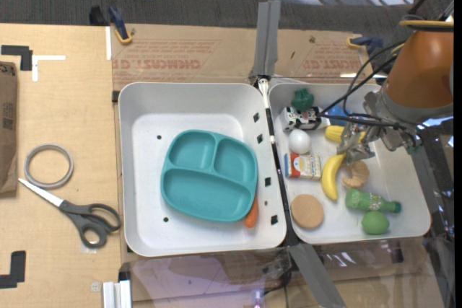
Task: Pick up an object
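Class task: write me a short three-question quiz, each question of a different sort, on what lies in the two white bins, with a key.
1. True or false: the teal divided plate lies in the left bin.
2. Which lies nearest the hand?
A. the round cork-coloured disc
B. the banana
C. the green ball
3. Fill in: the small orange object in the left bin lies against the plate's ______ right edge (upper or lower).

Key
1. True.
2. B: the banana lies just below and left of the hand in the right bin.
3. Lower.
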Controlling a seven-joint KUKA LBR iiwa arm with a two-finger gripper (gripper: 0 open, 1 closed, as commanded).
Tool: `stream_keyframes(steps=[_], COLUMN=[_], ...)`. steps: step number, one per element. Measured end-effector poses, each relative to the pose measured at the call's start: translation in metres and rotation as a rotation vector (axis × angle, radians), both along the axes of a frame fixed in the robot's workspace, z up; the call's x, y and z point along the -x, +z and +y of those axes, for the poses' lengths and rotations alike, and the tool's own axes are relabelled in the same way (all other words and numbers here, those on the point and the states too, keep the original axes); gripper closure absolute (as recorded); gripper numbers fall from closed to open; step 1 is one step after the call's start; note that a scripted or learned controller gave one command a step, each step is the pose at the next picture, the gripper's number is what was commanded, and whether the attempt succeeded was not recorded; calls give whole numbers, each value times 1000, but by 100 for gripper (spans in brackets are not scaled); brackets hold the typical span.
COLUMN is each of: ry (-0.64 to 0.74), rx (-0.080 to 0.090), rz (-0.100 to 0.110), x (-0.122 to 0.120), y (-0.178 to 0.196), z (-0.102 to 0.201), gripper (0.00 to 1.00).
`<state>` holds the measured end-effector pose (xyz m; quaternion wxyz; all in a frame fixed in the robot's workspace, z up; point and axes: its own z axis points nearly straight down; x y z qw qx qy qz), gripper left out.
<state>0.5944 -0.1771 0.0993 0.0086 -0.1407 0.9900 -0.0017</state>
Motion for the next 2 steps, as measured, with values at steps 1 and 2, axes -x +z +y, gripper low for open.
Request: stream_keyframes(steps=[1, 2], ry=[-93, -177], rx=[0, -4], rz=[-1, 15], x=[23, 59], y=[0, -7], z=[1, 57], gripper=[0, 0])
